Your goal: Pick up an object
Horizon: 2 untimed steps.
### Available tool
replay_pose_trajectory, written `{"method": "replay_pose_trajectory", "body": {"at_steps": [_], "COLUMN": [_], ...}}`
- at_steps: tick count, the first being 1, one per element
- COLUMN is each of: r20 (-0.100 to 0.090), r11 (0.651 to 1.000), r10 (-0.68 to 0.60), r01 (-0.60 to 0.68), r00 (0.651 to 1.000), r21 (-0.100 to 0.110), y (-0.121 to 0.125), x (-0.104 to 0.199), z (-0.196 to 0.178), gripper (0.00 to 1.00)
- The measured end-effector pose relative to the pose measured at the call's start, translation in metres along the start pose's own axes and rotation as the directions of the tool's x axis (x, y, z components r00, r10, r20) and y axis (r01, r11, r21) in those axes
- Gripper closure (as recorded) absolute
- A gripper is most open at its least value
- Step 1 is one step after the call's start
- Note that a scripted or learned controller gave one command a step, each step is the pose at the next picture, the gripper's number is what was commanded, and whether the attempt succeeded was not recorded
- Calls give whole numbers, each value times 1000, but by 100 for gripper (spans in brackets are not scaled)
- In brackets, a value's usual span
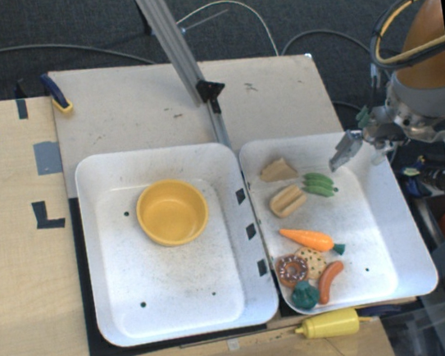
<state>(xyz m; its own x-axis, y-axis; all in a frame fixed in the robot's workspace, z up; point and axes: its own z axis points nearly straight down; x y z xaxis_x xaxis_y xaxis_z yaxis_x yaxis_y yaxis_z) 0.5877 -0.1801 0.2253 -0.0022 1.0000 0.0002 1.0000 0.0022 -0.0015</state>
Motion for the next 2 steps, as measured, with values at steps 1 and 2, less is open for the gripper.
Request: {"method": "replay_pose_trajectory", "body": {"at_steps": [1,2], "r20": [0,0], "r11": [1000,1000], "r10": [0,1], "r01": [0,-1], "r00": [1000,1000], "r21": [0,6], "y": [0,3], "x": [0,-7], "z": [0,60], "gripper": [0,0]}}
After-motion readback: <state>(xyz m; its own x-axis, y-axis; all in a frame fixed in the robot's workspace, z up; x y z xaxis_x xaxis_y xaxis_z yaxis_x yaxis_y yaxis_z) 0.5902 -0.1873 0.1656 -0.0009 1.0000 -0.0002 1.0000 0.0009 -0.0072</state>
